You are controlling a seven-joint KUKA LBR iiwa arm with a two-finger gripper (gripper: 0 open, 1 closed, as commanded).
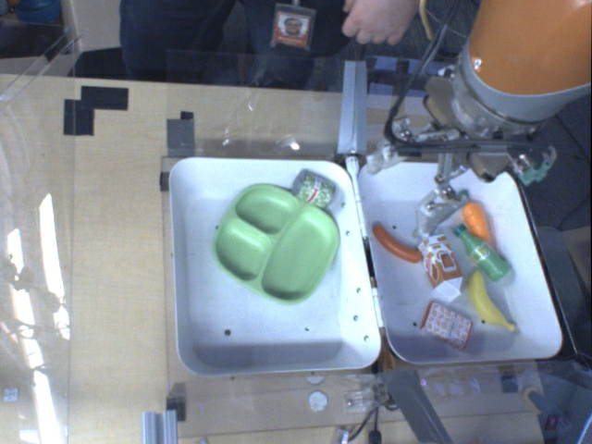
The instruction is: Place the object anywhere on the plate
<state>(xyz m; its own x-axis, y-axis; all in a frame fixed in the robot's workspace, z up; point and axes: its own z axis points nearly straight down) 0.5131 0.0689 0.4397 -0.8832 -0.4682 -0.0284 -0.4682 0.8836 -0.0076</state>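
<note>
A green sectioned plate (276, 240) lies in the left bin (199, 340). A small green and red packet (314, 190) rests at the plate's far right edge. My gripper (437, 213) hangs over the far middle of the right bin (536, 336), open, with nothing between its fingers. Just below and around it lie a red sausage (395, 244), an orange carrot (475, 220), a green bottle (483, 255), a small orange and white carton (440, 260), a yellow banana (487, 302) and a red cracker box (448, 325).
A metal divider rail (350, 109) runs between the two bins at the back. A person (379, 7) stands behind the bench. The arm's orange band (532, 26) overhangs the right bin's far corner.
</note>
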